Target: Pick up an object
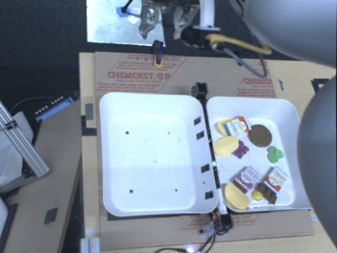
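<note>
Well below the pincer point(162, 21) and to its right in the camera view, a heap of small items is seen in the right bin point(288, 109). No one of them is marked out as the thing to be picked, and none is touched. Nearest the pincer lie a yellow and orange packet point(235, 126), its long axis running across the bin, and a brown round disc point(260, 135) beside it. Farther off, a pale yellow oval point(226, 145) is laid with its long axis tilted, its higher end toward the disc, touching a purple piece point(241, 151). A green piece point(274, 154) is set apart near the far wall. Farthest from the pincer are a purple and white packet point(246, 178), a red and white packet point(275, 177), a dark brown block point(267, 193), a small yellow ball point(256, 196) and a second yellow oval point(236, 196).

The left bin point(110, 107) is placed directly below the pincer, on the bench point(88, 88).

The pincer is held high at the top edge, over a grey plate point(108, 15). Its two fingers point(146, 22) are seen spread apart, with nothing between them and nothing touched.
</note>
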`<state>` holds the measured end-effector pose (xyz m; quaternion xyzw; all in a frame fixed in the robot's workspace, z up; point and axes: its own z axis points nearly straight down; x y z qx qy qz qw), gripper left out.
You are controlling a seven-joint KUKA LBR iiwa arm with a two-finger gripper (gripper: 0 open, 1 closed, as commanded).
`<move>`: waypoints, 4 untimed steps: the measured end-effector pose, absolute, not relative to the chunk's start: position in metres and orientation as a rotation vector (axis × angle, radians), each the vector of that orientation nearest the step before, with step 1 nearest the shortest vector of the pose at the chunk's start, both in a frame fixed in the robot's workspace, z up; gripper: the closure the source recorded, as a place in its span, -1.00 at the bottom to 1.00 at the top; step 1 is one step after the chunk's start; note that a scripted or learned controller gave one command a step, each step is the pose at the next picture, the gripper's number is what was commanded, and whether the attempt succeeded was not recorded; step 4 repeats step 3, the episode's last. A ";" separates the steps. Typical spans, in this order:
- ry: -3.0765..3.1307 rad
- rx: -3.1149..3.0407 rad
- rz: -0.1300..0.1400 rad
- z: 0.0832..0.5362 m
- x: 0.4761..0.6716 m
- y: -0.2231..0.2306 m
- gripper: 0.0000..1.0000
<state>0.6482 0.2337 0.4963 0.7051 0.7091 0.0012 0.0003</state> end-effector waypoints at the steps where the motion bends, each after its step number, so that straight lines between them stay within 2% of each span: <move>1: 2.232 2.208 0.008 0.508 0.648 0.234 1.00; 2: 2.233 2.208 0.007 0.507 0.648 0.234 -1.00; 3: 2.238 2.202 0.010 0.519 0.648 0.234 1.00; 4: 2.238 2.202 0.010 0.519 0.648 0.234 1.00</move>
